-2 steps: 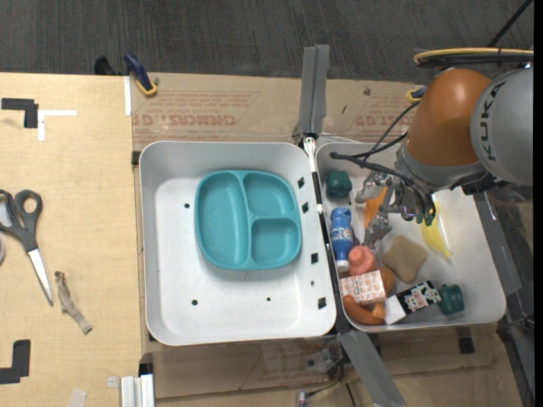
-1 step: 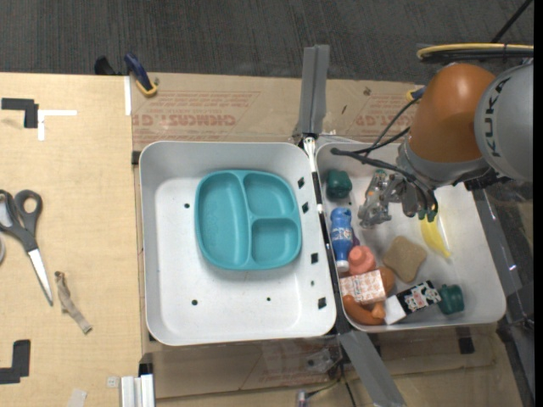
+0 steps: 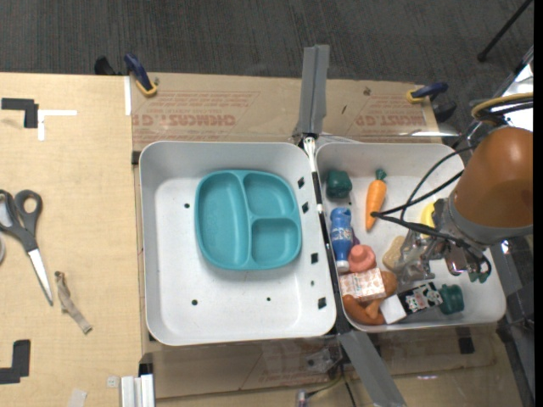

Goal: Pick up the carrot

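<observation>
Carrot [image 3: 375,200] — lying free in right bin [image 3: 475,316], left of gripper [image 3: 422,259] — whose finger state cannot be told; untouched.

Wooden bench [image 3: 76,227], two white bins [image 3: 157,253], scissors [image 3: 30,236], cardboard sheet [image 3: 221,108]

— Where does the divided plate [image 3: 249,220] sit?
— In the left bin [image 3: 161,253], which lies just beside the right bin [image 3: 327,155].
— And the carrot [image 3: 375,198]?
— In the right bin, toward its far side, right of the bottle [image 3: 341,234]. The gripper [image 3: 415,259] hangs nearer the front, right of the bottle.
— Anything outside the bins?
— Scissors [image 3: 27,234] on the bench [image 3: 68,185], well left of both bins
</observation>
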Robot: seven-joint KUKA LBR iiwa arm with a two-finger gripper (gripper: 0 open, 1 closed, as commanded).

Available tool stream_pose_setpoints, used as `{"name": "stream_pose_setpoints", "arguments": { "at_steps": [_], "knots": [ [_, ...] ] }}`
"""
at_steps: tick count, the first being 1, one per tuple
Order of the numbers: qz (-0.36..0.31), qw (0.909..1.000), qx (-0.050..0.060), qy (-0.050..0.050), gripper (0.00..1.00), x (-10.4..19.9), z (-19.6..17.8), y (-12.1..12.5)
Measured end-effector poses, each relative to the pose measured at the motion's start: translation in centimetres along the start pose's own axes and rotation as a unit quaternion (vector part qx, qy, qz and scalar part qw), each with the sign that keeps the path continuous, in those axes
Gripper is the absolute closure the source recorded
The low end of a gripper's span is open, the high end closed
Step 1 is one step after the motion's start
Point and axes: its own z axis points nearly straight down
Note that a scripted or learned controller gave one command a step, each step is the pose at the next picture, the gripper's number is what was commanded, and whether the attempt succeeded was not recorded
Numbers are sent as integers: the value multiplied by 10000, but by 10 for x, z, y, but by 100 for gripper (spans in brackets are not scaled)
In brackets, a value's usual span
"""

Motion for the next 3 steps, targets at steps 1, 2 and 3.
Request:
{"name": "stream_pose_setpoints", "arguments": {
  "at_steps": [1,2,3],
  "knots": [
    [-5,10000,6,-32,0,-2,-1,0],
    [40,10000,-1,-12,0,-59,8,39],
    [516,9987,2,-24,0,-124,7,46]
  ]
}}
